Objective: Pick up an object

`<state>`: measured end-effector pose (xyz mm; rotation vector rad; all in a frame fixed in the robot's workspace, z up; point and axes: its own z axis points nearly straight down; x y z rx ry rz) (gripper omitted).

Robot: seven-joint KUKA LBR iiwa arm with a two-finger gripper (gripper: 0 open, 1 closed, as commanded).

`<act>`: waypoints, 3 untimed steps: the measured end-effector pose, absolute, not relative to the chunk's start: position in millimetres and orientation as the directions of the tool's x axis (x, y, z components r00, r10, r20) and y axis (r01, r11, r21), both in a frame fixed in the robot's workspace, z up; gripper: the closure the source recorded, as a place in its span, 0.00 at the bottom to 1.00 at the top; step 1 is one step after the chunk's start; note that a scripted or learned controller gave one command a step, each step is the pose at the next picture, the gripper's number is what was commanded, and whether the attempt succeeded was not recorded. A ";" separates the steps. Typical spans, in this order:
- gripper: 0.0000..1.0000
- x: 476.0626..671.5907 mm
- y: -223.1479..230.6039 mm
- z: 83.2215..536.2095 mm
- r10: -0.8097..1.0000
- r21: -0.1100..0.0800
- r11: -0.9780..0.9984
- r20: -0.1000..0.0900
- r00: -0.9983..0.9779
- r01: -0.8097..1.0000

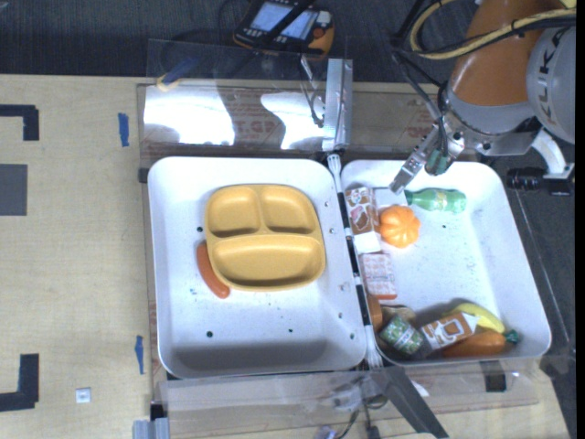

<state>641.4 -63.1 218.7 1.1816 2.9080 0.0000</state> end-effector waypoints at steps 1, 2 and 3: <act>1.00 621.3 -34.3 228.0 0.868 -0.004 0.497 0.002 -0.497 0.868; 1.00 559.3 14.1 196.3 0.985 -0.008 0.173 0.002 -0.173 0.985; 1.00 589.0 27.0 242.3 0.998 -0.002 -0.067 -0.002 0.067 0.998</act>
